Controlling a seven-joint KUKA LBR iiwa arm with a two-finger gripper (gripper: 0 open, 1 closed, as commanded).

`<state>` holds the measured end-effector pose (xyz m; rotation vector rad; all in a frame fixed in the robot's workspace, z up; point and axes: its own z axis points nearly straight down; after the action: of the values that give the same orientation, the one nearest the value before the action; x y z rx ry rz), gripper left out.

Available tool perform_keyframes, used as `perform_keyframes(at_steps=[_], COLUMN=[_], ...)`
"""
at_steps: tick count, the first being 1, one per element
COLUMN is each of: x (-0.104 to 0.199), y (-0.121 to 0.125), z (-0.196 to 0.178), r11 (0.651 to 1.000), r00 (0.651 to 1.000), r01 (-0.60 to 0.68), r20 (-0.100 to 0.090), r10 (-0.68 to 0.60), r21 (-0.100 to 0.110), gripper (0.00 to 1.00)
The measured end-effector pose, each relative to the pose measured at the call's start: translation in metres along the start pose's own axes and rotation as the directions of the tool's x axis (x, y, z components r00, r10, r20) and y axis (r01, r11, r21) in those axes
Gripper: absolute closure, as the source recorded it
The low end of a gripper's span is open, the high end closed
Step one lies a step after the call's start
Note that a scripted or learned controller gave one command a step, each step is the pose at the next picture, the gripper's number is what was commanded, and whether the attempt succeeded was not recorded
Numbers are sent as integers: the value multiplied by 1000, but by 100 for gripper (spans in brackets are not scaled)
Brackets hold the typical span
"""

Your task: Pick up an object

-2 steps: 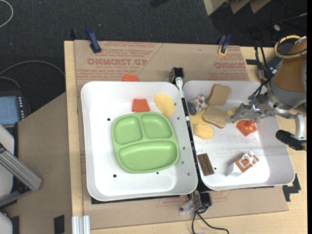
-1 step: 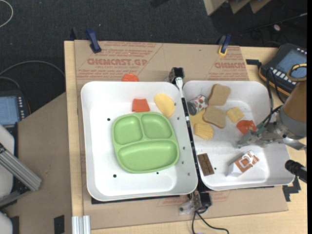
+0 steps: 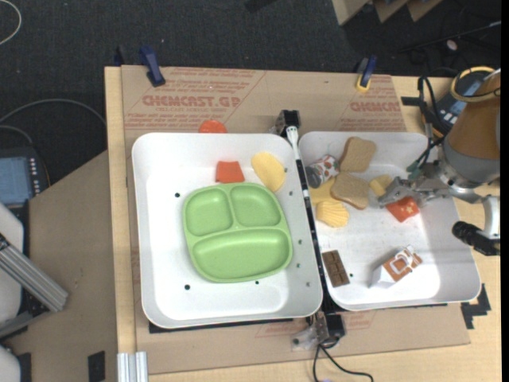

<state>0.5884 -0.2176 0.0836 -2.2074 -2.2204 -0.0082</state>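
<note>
Gripper [image 3: 394, 193] hangs low over the right bin [image 3: 445, 289], just beside a small red block [image 3: 405, 208] whose long axis runs roughly left-right, tilted slightly; whether its fingers are spread or closed cannot be told from this angle.

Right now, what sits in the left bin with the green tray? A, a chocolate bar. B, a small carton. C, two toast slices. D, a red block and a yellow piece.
D: the red block and yellow piece lie just above the green tray in the left bin.
</note>
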Motion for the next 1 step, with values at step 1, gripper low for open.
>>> perform_keyframes(at_steps=[1], x=[28], y=[-32], z=[-12], r11=[1000], r00=[1000], r01=[-5], r20=[9], r10=[5], r21=[-1], gripper=[0])
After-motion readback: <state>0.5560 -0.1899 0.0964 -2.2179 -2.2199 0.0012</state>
